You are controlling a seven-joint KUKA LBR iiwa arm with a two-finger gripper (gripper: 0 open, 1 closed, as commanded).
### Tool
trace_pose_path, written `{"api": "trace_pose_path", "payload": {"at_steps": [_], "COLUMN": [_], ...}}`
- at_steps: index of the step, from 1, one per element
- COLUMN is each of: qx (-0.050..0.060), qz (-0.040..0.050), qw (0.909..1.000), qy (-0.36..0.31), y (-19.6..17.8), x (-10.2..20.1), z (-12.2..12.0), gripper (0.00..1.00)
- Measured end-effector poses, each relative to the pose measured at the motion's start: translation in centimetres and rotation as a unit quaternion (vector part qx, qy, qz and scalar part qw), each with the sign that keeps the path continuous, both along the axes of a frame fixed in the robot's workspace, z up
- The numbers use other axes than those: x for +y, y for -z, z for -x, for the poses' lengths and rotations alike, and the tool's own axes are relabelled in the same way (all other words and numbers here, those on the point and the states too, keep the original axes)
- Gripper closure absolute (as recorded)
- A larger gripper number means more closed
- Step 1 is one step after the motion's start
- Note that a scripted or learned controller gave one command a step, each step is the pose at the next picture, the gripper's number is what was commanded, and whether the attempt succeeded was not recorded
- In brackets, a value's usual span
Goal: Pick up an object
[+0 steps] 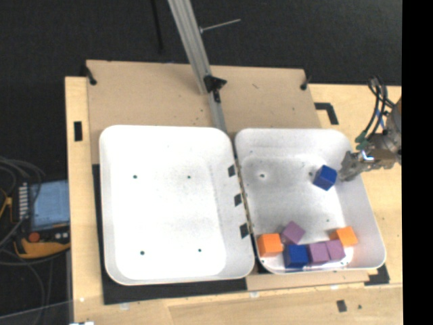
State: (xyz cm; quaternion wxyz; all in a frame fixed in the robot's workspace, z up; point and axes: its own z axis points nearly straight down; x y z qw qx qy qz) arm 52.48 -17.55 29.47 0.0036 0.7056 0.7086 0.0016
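Two shallow white bins side by side on a tan bench (189, 87) — left bin (108, 202) bare, right bin (369, 208) carrying all the blocks. Reaching in from the right edge: the arm's wrist with cabling, ending in the gripper (353, 164) at the right bin's right wall. Cannot tell from this slant whether the pincer is released or clenched; the tip reads as a dark blur.

Just left of that tip, a blue cube (325, 177), tilted on a corner, apart from the rest — touching the tip or merely beside it, not possible to say. No block plainly seen within the grasp.

Clustered along the near edge of the right bin: an orange cube (270, 243), a purple cube (293, 233), a dark blue cube (296, 255), two more purple cubes (326, 251), another orange cube (346, 235).

Probably light, stiff and small, with smooth faces — likely to skid or twist if pinched on edges. Best taken across two opposite flat faces of the lone blue cube, square-on, well clear of the bin wall.
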Motion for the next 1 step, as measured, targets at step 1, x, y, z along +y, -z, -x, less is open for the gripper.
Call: {"api": "trace_pose_path", "payload": {"at_steps": [1], "qx": [0.002], "qz": [-0.0012], "qw": [1.0], "qy": [-0.001], "y": [-0.27], "x": [4.57], "z": [-1.88], "gripper": [1.0]}}
